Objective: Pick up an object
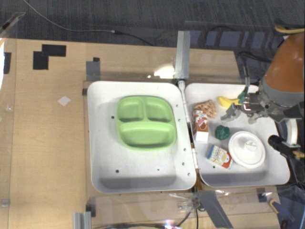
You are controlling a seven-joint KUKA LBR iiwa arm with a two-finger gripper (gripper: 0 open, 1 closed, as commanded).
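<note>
A slanted overhead look at a pale wooden bench (43, 142) bearing two shallow white plastic bins side by side. The left bin (102, 175) holds a light green plastic tray with three compartments (145, 122), lying flat near its middle.

The right bin (271, 175) holds several small items. At about eleven o'clock within it lies a packet printed with brown snack pieces (206, 109), and just below that a red and white carton (201, 127) along the bin's left wall. At twelve o'clock lies a yellow banana-shaped toy (227, 101). Near the centre sits a dark green lumpy object (222, 132). At five o'clock sits a round white lidded bowl (247, 149), and at seven o'clock, just beside the bowl, a small box in blue, yellow and red (219, 156).

The grey arm with its orange band (286, 68) reaches in from three o'clock. Its two-finger gripper (232, 113) hangs between the banana toy and the green object; nothing is visibly held, and how far the claw is open cannot be told.
</note>
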